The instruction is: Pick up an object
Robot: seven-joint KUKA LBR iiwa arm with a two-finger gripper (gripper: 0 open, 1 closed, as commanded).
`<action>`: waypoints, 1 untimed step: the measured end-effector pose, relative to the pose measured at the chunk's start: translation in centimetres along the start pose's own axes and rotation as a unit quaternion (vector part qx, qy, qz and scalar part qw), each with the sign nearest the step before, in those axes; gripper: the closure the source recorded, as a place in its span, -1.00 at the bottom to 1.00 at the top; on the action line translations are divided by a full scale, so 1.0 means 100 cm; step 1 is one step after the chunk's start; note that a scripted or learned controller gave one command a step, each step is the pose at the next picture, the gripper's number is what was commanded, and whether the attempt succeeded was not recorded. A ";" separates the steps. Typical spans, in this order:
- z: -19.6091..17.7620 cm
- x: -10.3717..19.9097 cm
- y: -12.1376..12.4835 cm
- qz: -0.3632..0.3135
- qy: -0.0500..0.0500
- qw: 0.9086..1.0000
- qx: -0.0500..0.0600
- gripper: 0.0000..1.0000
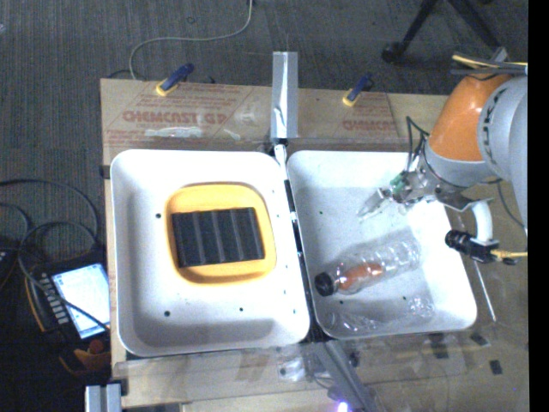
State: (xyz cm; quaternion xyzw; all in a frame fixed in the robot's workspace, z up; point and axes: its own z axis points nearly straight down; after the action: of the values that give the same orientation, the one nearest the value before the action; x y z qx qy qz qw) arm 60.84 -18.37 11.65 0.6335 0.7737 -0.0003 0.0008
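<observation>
Grey carpet [77,33] — wooden bench [206,114]

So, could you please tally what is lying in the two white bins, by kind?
Yellow tray with a dark ribbed insert, left bin: 1
Clear plastic bottle with a black cap, right bin: 1
Crumpled clear plastic wrap, right bin: 1
Total: 3

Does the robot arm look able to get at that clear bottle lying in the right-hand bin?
Probably yes. The clear bottle lies uncovered on the floor of the right bin, and the gripper hangs above that same bin with nothing between them.
</observation>
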 end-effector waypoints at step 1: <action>0.025 -0.001 -0.074 0.026 -0.002 1.000 -0.006 -1.00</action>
State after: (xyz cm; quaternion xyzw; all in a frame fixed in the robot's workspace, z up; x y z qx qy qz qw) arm 53.62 -19.90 9.15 0.6532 0.7572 0.0031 0.0063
